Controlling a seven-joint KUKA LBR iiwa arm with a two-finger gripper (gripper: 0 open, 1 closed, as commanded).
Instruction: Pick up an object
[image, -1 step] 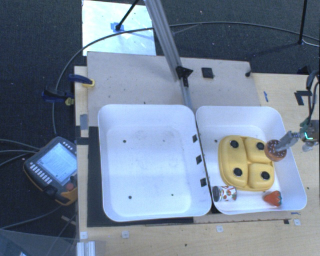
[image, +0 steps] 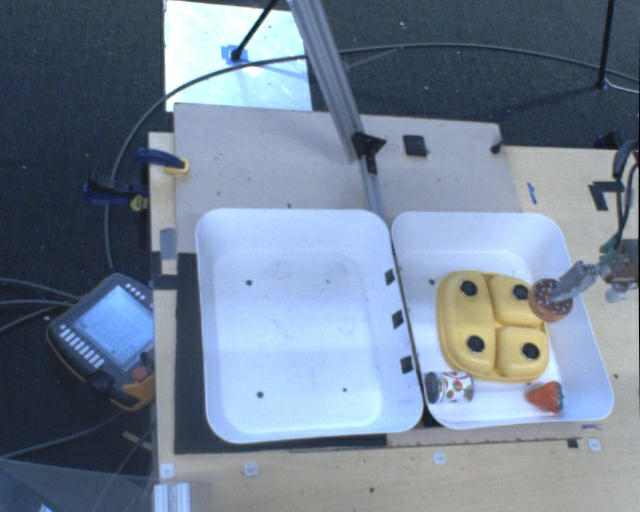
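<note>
On the far left, on the dark floor beside the counter (image: 300, 160), lies a grey hand controller (image: 105, 340) with a screen. Next comes the left bin (image: 215, 330), white and shallow. The right bin (image: 575, 260) sits just beside it, touching along the middle. In the right bin lies a big yellow block (image: 490, 325) with four bumps and a black dot on each bump. In front of it, near the bin's front wall, a small can (image: 450, 387) lies on its side. Further right, in the front corner, sits a little red strawberry (image: 546, 397). A brown round thing (image: 550, 299) rests at the yellow block's right edge, just at the tip of the jaws (image: 570, 283), which reach in from the right. I cannot tell if the jaws hold it, or if they are apart or together.
</note>
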